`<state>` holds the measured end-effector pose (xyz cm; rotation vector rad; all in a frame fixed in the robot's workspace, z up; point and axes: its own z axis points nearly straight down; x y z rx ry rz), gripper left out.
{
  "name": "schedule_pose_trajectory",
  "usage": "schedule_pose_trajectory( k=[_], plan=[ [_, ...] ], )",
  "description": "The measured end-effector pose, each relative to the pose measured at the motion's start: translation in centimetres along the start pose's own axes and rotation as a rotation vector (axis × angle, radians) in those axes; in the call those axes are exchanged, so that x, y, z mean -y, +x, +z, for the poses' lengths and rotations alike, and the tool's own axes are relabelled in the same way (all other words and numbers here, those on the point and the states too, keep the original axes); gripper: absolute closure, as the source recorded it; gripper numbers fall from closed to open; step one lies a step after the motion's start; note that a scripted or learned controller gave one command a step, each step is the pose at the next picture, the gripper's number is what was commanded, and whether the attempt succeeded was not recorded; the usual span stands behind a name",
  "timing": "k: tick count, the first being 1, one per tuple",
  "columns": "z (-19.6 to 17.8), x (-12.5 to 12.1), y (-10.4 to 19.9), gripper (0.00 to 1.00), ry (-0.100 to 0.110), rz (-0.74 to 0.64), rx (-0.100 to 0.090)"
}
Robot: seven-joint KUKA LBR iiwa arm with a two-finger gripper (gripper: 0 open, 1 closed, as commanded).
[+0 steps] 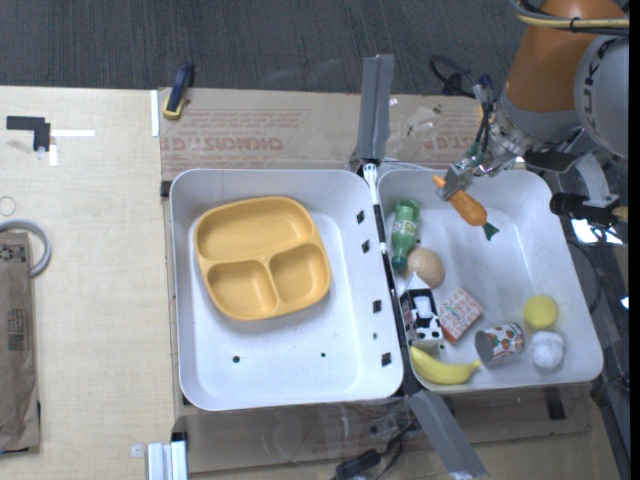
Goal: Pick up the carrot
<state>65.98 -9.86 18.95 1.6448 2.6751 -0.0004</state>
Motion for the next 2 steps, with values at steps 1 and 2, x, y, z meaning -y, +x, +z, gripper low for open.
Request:
schedule_pose_trajectory(
  k=[1,2],
  plan=[
    [4.8,0.2,-0.2,1.0,0.002,-0.035,-0.001],
    [-0.1,0.1,3.7,1.0,0.002,0.108,0.0]
  ],
)
